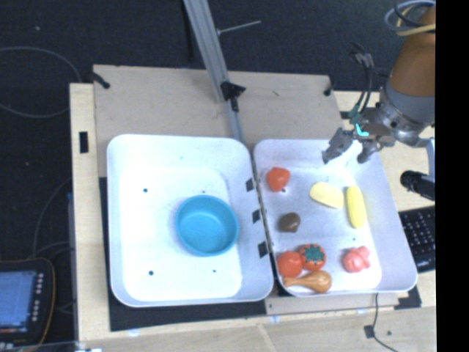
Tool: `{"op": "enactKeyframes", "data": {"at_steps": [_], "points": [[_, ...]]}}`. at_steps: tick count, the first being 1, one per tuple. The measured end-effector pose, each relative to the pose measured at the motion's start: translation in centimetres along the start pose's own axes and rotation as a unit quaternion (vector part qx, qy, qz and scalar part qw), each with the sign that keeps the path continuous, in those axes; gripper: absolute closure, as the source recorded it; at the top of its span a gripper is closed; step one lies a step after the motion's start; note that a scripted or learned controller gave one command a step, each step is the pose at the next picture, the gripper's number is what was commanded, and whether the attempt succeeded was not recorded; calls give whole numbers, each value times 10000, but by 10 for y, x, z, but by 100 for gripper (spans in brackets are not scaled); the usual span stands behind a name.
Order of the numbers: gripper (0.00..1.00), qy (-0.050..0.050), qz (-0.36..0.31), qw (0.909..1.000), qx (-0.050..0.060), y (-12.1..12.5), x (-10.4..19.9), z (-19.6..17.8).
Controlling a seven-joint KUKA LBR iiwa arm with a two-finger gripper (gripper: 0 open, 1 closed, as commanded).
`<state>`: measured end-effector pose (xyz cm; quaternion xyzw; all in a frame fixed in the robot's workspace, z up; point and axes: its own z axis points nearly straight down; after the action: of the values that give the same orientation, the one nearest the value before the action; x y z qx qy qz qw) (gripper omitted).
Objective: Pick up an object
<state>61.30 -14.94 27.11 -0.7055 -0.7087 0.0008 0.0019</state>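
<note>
My gripper [349,151] hangs over the far right corner of the right bin [392,218], its two fingers spread open with nothing between them. Below it in that bin lie a pale yellow lemon-like piece [326,195] and a yellow banana-like piece [355,206]. A red-orange tomato [277,178] sits near the bin's left wall, with a brown round item [289,222] in the middle. At the front lie a red tomato [289,262], an orange-red piece with a green top [313,255], a tan pear-shaped piece [311,281] and a pink item [355,259].
The left bin [132,160] holds a blue bowl [207,224]. A slanted metal pole [209,46] rises behind the bins. A black keyboard [418,233] lies right of the right bin, and a small screen [22,299] sits at lower left.
</note>
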Motion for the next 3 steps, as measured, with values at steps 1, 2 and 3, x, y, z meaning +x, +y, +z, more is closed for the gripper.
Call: {"op": "enactKeyframes", "data": {"at_steps": [1, 2, 3], "points": [[0, -4, -2, 10000, -29, 1, 0, -3], [0, -29, 33, 10000, -1, 1, -6, 60], [0, -28, 18, 10000, 1, 10, -3, 115]]}}
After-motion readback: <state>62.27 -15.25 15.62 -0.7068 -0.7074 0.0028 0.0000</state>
